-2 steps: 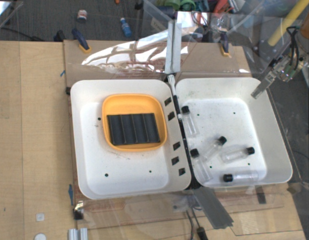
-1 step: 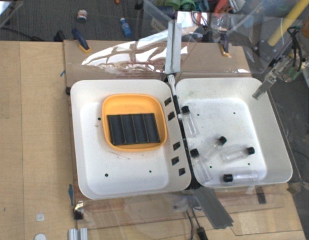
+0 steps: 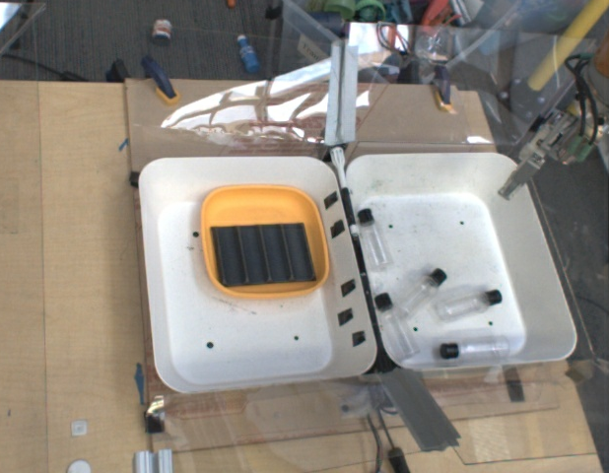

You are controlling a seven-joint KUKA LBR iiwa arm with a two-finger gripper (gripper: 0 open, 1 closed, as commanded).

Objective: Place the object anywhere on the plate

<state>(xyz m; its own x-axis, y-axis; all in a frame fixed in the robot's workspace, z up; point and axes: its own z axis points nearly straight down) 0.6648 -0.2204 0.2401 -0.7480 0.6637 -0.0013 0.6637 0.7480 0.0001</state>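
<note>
1. Several clear vials with black caps are lying in the right bin; nearest, one vial is lying lengthwise by the divider.
2. Gripper is hovering up-right of them, grip state unreadable; the yellow plate is sitting leftward.

Bright, even overhead light; glare on the clear sheet; slightly soft focus.

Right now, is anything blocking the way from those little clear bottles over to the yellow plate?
Only the raised rims where the two bins meet. The clear vials lie in the right bin, the yellow plate in the left bin. A dark ribbed block covers most of the plate.
</note>
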